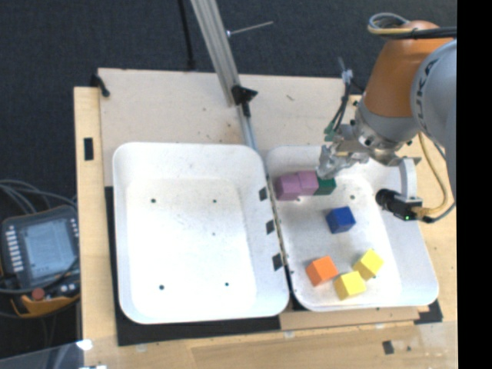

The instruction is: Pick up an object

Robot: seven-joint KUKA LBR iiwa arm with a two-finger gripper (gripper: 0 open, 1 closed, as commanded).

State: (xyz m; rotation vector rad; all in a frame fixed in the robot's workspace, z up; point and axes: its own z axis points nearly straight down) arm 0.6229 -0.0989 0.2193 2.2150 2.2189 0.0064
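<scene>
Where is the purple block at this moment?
The purple block sits in the right bin, at its upper-left by the divide between bins, just below-left of the gripper, with a green block against its right side.

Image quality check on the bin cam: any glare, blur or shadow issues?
Camera view: even lighting, soft overall; the white bins are near blown out, with little surface detail; the purple block and gripper edges are smeared; the blue block and yellow blocks cast only faint shadows.

purple block [296, 184] at right bin's [400, 290] left wall
</scene>
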